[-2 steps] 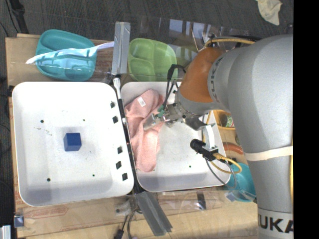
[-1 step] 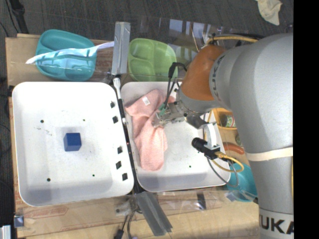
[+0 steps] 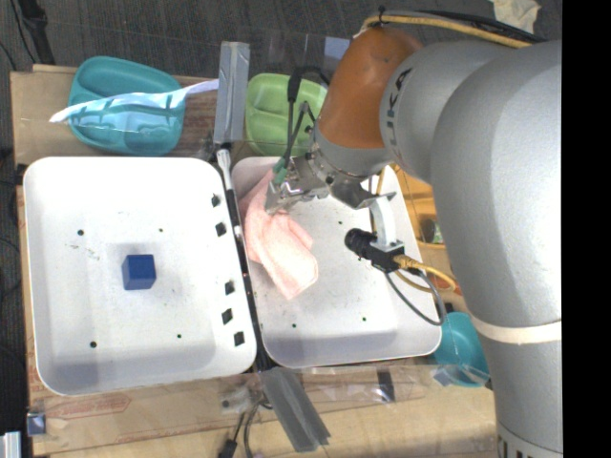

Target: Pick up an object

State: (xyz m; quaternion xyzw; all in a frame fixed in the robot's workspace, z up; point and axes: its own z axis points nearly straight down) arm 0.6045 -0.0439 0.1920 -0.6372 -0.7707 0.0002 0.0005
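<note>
A pink cloth [image 3: 282, 246] lies crumpled in the right bin [image 3: 334, 337], against its left wall. My gripper [image 3: 284, 195] is down at the cloth's upper end, touching or just above it, with the grey arm and its orange band rising behind to the right. The wrist hides how the gripper meets the cloth. A small blue cube [image 3: 139, 271] sits alone in the middle of the left bin [image 3: 57, 351], far from the gripper.
A teal scoop-like object [image 3: 124, 113] and a green object [image 3: 270, 111] lie on the bench behind the bins. A black cable connector [image 3: 374, 248] hangs over the right bin. Another teal item [image 3: 462, 347] sits at the bench's right front.
</note>
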